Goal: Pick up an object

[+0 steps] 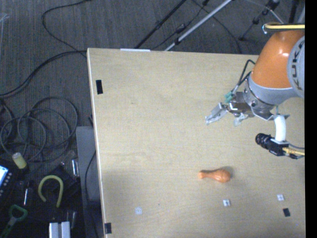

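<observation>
The arm (277, 58) was cut off at the right edge, its lettering only partly legible. It reached leftward over the tan surface (158, 108). The end effector (225, 117) had its fingers slightly parted, holding nothing. The orange object (216, 175) lay below it, well apart.

text: partial "KU" | on: arm (285, 58) orange band

One small orange pear-shaped rubbery object (216, 175) lies lower centre of the frame on one pale wooden bench (148, 133). One grey metal two-finger tool (225, 117) sits upper right.
</observation>
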You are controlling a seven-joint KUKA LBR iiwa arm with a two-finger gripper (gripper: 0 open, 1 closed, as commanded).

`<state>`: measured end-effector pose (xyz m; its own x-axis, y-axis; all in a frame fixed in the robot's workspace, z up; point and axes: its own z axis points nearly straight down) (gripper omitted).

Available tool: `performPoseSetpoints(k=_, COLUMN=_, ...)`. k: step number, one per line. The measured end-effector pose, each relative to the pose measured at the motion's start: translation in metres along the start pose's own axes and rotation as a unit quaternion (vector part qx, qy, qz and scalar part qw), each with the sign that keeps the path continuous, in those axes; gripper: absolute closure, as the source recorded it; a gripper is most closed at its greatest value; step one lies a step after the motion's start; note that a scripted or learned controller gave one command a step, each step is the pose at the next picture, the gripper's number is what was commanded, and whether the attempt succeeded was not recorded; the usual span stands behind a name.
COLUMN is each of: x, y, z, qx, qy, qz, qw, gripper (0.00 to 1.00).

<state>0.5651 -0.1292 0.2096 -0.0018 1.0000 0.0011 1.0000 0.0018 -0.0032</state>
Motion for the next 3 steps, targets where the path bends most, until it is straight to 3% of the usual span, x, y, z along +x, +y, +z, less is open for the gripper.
performPoseSetpoints(k=1, x=-0.052, y=0.035, z=0.004, qx=0.000, qy=-0.001, qz=0.063, qw=0.9980, gripper=0.00)
performPoseSetpoints(k=2, x=-0.066, y=0.086, z=0.090, qx=0.000, qy=-0.002, qz=-0.028, qw=0.9996, gripper=0.00)
performPoseSetpoints(k=3, x=-0.094, y=0.104, z=0.125, qx=-0.002, qy=-0.003, qz=-0.117, qw=0.9931, gripper=0.00)
